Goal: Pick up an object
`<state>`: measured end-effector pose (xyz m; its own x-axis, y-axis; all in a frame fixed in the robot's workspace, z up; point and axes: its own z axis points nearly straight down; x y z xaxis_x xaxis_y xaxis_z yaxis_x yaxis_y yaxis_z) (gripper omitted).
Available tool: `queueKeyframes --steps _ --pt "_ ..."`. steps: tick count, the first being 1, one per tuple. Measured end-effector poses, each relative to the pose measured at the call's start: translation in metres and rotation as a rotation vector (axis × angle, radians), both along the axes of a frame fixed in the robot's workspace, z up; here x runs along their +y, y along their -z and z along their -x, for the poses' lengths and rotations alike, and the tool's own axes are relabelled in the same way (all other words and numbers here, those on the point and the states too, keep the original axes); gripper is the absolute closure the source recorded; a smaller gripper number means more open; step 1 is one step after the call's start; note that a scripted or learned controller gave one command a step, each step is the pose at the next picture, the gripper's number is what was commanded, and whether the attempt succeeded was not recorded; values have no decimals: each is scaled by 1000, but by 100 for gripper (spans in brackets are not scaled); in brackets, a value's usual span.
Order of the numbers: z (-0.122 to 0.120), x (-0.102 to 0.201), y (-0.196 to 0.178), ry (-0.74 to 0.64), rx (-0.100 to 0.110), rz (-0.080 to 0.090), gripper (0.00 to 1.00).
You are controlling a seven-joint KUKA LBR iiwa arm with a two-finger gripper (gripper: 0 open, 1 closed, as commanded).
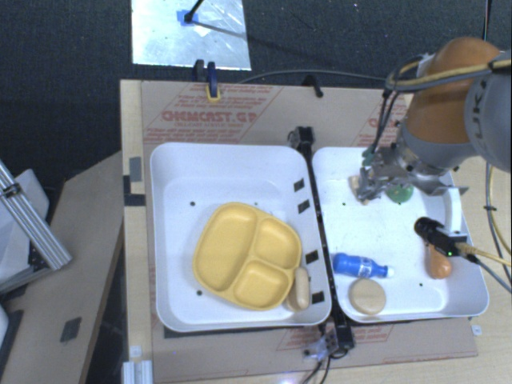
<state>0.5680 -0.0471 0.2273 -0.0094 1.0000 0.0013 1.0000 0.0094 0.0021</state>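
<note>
The gripper (370, 184) hung low in the right bin's (480, 298) far corner; whether anything sat between its jaws, I couldn't tell. A green object (399, 191) lay just beside it, on the arm's side.

A robotics lab is shown: two white bins (240, 154) are fixed on a bench (96, 206), an aluminium profile (32, 222) and loose cables (336, 77) are seen

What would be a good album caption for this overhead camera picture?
Robot gripper hovers in the right bin near a green object; a yellow tray fills the left.
</note>
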Motion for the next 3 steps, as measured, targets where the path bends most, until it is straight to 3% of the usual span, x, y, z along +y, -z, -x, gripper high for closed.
queueKeyframes --steps 3 --pt "-45 144 0 1 -1 -1 100"
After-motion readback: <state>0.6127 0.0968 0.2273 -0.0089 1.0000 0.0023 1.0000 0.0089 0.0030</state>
